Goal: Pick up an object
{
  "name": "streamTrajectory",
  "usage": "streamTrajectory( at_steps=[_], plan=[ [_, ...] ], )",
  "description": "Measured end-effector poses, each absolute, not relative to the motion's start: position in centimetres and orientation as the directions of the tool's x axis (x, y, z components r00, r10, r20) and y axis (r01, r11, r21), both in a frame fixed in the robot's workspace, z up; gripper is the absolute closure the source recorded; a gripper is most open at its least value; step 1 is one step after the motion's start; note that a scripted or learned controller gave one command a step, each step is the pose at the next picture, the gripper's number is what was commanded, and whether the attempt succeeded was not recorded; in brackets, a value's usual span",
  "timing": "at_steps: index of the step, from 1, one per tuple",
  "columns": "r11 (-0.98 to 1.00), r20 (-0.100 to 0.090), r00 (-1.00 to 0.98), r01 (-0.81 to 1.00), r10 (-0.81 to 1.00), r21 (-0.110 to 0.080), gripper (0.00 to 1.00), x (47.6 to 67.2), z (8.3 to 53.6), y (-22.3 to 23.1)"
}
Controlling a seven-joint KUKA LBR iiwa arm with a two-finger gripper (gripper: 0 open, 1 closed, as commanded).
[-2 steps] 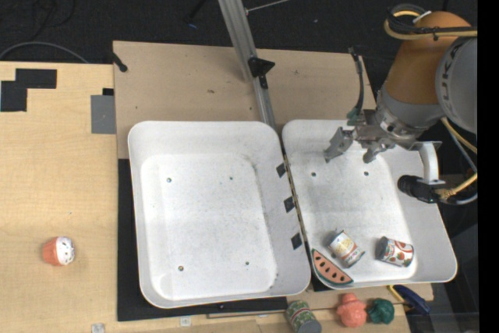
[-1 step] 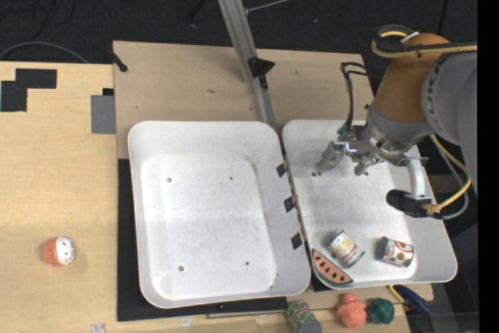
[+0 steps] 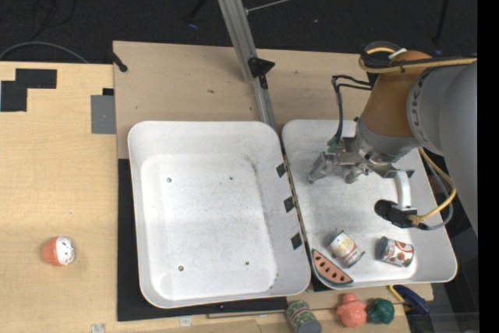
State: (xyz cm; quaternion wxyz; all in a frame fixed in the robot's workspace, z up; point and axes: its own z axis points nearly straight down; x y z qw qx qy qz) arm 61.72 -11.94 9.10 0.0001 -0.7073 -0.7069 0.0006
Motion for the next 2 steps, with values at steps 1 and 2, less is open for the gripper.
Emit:
streamTrajectory(
  at_steps=[1, 2],
  plan=[
    [-0.006, 0.001, 0.006, 1.0, 1.0, -0.001, 1.0, 61.7, 10.2, -12.0],
    [0.0, 0.0, 0.0, 1.0, 1.0, 0.003, 1.0, 62.8, 15.1, -12.2]
  ],
)
